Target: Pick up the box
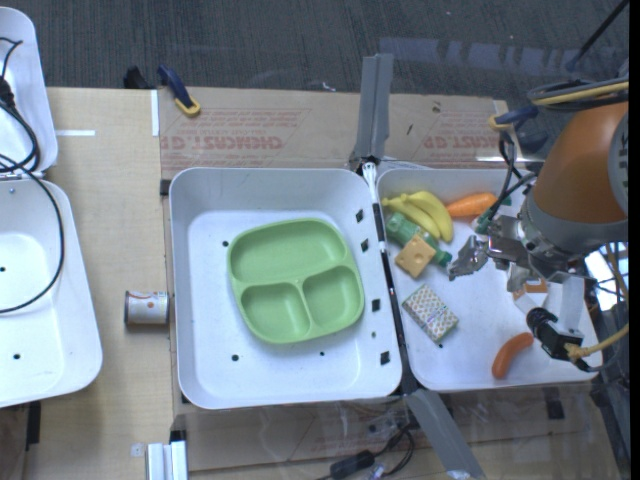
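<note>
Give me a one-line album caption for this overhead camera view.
Robot arm hovers over the right bin, near a small patterned box; a green tray sits left.

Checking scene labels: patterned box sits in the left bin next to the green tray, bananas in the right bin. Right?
Not quite. The camera view shows the patterned box in the right bin, not beside the green tray. The bananas are in the right bin as stated.

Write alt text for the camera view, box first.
A small patterned cardboard box lies in the right white bin, apart from the grey-and-orange arm's tool above it. Nearby are yellow bananas, a cheese wedge and two orange carrots; the left white bin holds a green divided plate.
</note>
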You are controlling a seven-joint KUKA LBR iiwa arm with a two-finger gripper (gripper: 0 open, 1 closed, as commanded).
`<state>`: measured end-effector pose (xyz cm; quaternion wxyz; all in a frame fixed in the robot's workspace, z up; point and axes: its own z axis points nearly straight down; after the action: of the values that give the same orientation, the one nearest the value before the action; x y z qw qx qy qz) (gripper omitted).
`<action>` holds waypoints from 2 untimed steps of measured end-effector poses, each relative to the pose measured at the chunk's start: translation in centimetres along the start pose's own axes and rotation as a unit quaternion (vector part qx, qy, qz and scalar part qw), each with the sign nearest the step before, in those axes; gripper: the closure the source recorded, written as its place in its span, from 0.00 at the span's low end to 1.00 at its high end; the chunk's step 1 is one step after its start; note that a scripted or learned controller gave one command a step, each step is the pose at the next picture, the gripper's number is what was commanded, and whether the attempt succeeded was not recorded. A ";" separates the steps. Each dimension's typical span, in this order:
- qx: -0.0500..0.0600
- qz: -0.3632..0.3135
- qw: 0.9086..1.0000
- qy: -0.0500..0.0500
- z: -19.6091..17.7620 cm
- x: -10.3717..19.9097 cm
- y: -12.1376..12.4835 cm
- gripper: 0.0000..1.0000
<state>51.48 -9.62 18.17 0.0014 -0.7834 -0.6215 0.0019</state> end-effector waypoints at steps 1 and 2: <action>-0.004 0.011 1.000 0.001 8.7 -1.5 -3.3 0.00; -0.005 -0.002 1.000 0.001 8.6 -0.1 0.6 0.00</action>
<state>52.04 -9.85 9.54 -0.0024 -0.7824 -0.6228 -0.0021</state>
